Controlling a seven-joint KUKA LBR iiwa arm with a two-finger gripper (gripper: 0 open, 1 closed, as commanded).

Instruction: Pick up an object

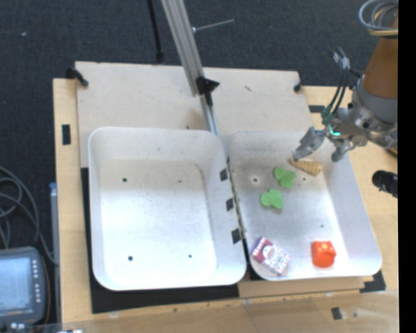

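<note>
Far left, off the bench: a screen pendant (10, 283) and loose cables (7, 193) on dark carpet. Next across, the left bin (97, 144), white and shallow, speckled with grime, with an aluminium post (184, 33) slanting down to the seam at its right edge. Then the right bin (364, 234), home to every candidate for the pick: a red-and-white packet (271, 256) near the front rim by the seam; two green pieces, the lower green piece (271, 200) and the upper green piece (285, 177), close together at mid-bin; a tan wedge (306, 166) towards the back, just beside the upper green piece; an orange-red block (323, 253) well apart from these at the front right. Above the bin's back right corner, the gripper (324, 148), fingers spread and pinching nothing, left fingertip seemingly just over the tan wedge, though contact hard to judge from this slant. Behind it, at far right, the grey arm (378, 103) with its orange band, reaching in over the bin wall. Judged as the approach step: hovering over a target, most likely the tan wedge, with no grasp made and no object lifted. Called for next, on this reading: a small shift to centre the open fingers over the wedge, a straight descent to the bin floor, a firm close, then a lift. Worth noting: a flat, thin target, easily nudged aside or missed by a fingertip landing on top.
</note>
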